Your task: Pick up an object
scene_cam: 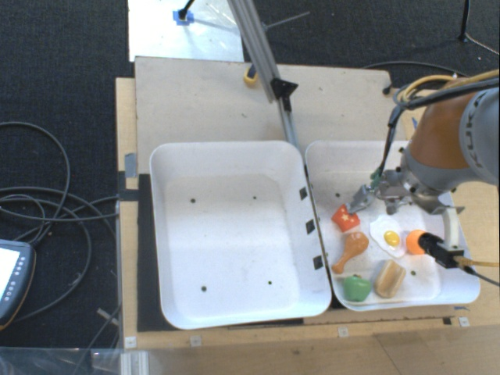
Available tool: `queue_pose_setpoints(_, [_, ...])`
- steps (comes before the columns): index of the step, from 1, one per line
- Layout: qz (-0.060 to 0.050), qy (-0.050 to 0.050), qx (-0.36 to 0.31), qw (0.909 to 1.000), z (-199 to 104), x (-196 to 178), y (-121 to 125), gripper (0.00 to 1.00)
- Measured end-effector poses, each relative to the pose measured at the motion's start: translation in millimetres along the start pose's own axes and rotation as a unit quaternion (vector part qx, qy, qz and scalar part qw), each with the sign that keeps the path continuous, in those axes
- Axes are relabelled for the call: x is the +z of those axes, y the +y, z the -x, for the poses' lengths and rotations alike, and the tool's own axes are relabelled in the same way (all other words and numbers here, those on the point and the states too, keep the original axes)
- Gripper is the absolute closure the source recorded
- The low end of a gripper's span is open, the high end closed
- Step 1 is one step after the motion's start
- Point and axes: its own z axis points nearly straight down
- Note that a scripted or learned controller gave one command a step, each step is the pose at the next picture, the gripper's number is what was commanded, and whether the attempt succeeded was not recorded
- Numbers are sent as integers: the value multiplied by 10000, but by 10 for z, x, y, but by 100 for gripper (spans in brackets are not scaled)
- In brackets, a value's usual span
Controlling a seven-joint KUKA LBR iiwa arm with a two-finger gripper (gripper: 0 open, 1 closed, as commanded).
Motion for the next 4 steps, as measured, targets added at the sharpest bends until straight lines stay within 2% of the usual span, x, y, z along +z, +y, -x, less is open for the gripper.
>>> queue_pose_setpoints(1, [36,-6,-2,10000,7,-136,19,100])
queue_pose_setpoints(2, [49,-11,-17,10000,11,-575,61,100])
queue_pose_setpoints(3, [44,-12,-20,10000,14,-852,73,100])
queue_pose_setpoints(4, [42,5,-55,10000,-601,-874,283,100])
